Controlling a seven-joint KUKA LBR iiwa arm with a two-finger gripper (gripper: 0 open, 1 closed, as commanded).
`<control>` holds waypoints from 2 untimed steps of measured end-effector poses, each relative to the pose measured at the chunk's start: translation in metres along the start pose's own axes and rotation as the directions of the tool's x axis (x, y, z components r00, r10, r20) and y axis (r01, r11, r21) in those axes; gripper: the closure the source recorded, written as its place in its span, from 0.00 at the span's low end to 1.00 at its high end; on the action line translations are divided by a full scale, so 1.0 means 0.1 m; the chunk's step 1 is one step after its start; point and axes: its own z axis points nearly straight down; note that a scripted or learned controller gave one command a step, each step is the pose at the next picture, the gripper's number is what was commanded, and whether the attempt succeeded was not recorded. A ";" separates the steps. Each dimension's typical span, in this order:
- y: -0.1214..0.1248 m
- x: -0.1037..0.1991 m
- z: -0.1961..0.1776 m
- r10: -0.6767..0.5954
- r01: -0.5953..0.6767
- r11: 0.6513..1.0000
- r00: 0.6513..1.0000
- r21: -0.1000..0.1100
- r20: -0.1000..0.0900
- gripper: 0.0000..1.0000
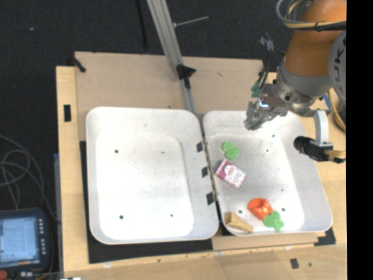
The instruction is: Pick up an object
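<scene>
My gripper (pixel 254 119) hangs over the far edge of the right bin (pixel 303 174), well above its floor, with nothing visible between its fingers. In that bin lie a green piece (pixel 231 151), a small pink and white carton (pixel 229 174), an orange-red object (pixel 259 207) with a green piece (pixel 273 220) touching it, and a tan wedge (pixel 238 221) at the near rim. The closest thing to the gripper is the upper green piece, a little nearer and to the left.
The left bin (pixel 145 174) sits beside the right one, joined by dark clips along the shared rim. A slanted metal pole (pixel 169 39) rises behind the bins. A screen device (pixel 20 238) sits off the bench at lower left.
</scene>
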 end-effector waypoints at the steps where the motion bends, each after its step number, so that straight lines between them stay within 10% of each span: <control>1: -0.09 0.56 0.18 -0.001 0.001 1.000 1.000 0.002 0.000 1.00; 2: -0.16 1.13 0.16 -0.002 0.002 1.000 1.000 0.001 -0.001 1.00</control>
